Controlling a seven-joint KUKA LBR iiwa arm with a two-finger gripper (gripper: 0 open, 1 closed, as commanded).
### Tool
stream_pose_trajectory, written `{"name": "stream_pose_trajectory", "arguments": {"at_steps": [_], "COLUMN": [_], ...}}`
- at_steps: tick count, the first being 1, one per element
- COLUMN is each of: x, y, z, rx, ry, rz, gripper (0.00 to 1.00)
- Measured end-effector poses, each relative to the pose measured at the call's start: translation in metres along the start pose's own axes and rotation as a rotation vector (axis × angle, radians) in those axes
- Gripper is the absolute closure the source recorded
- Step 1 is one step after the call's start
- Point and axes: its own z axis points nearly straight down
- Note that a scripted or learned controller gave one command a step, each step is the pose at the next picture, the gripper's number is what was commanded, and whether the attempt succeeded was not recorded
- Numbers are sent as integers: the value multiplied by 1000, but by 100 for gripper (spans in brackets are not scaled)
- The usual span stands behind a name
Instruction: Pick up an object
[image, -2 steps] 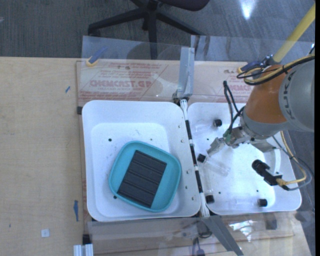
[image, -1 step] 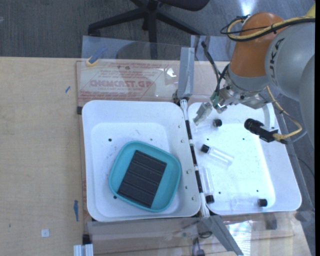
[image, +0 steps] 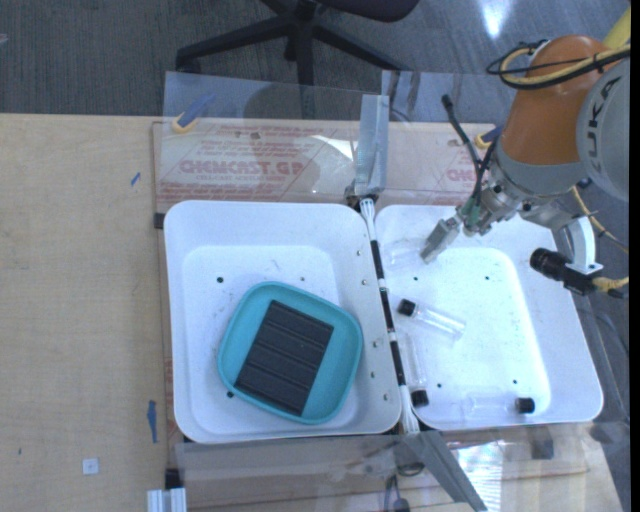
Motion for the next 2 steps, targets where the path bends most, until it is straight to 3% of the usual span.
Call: {"name": "stream_pose_trajectory", "arguments": {"at_steps": [1, 2], "x": [34, 30], "y": [-125, -89], "z": [87, 92], "rx": [-3, -7], "ry": [-1, -5], "rz": [-146, -189], "gripper": [0, 0]}}
